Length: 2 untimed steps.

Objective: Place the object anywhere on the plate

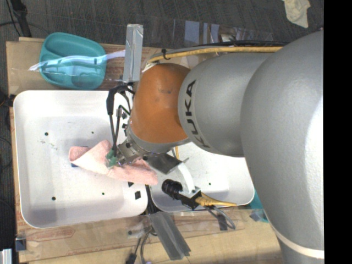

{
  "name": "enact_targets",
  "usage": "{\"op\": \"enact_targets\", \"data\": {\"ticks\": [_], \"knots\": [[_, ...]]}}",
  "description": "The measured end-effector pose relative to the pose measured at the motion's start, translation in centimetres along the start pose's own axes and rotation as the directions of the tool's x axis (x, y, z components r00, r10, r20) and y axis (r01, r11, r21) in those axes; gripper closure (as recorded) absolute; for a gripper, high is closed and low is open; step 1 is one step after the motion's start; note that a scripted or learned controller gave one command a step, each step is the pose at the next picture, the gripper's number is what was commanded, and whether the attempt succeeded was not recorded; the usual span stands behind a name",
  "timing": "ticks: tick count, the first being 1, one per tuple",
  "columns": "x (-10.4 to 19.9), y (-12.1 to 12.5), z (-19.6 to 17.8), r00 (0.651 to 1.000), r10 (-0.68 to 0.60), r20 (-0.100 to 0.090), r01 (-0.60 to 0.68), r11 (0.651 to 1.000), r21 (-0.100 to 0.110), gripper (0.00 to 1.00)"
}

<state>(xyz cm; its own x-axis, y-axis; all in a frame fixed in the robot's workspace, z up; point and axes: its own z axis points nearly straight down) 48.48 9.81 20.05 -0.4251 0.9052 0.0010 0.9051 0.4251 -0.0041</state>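
Observation:
A pink cloth (104, 161) lies crumpled in the left white bin (44, 120), toward its right side. My gripper (120, 155) is low over the cloth's middle and seems to touch it, with a small green spot beside it. The orange wrist band and the grey arm hide the gripper's upper part. To the right, a white rounded surface (220, 183) that may be the plate shows below the arm, mostly covered by it.
A teal plastic scoop-like item (71, 59) sits on the bench behind the left bin. A crumpled pale rag (294, 7) lies on the dark floor at top right. The arm's bulk covers most of the right bin.

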Motion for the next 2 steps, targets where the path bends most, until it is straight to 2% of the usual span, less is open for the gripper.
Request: {"op": "enact_targets", "data": {"ticks": [1, 2], "knots": [[-5.8, 9.0, 0.9, 1.0, -0.03, 0.001, 0.03, 1.0, -0.001, 1.0], [-3.4, 11.8, 1.6, 1.0, -0.009, 0.001, 0.009, 1.0, -0.003, 1.0]]}}
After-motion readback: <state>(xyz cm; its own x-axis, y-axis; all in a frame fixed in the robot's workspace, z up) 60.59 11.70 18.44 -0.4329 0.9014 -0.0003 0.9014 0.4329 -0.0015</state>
